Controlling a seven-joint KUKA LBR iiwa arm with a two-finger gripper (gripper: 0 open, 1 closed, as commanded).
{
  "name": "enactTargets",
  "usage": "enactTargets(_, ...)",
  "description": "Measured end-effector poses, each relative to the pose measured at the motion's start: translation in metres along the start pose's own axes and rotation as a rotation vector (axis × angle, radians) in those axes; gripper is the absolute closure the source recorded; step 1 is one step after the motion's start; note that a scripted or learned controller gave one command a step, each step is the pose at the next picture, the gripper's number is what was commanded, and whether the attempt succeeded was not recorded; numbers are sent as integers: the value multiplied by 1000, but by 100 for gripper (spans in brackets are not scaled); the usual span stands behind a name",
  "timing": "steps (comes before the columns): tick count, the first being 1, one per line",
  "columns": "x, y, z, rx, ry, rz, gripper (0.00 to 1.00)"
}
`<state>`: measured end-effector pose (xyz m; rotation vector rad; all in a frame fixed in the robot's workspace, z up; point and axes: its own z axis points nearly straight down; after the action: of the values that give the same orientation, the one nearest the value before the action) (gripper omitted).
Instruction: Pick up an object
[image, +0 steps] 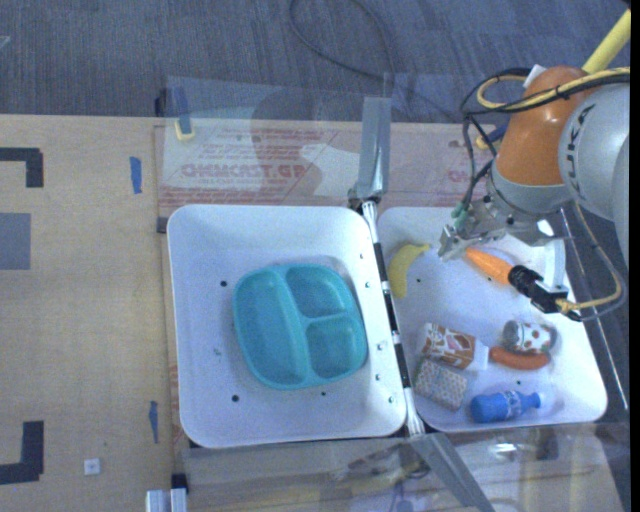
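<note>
Orange carrot toy (490, 266) far in right bin (590, 400), just beside gripper (452, 243); probably light, stiff, slick plastic; best pinched mid-length; finger state unreadable.

Arm (590, 140) is reaching in from the right edge of the view, grey upper link lying approx. diagonal w/ the orange band (535, 135) bulging just above the wrist. Yellow and black cables are looping around the band and trailing off down the right side. Wrist is angling down and to the left. Gripper (447, 247) is hanging at the arm's lower-left end, pointing down-left; its tip is small and blurry at this res.
</note>
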<state>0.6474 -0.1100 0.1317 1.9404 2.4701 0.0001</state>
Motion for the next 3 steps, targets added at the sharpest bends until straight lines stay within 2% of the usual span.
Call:
enactTargets(1, 0, 0, 0, 0, 0, 0, 0)
enactTargets(2, -41, -28, 39, -2, -1, 43, 0)
enactTargets(3, -103, -41, -20, -2, -2, 252, 0)
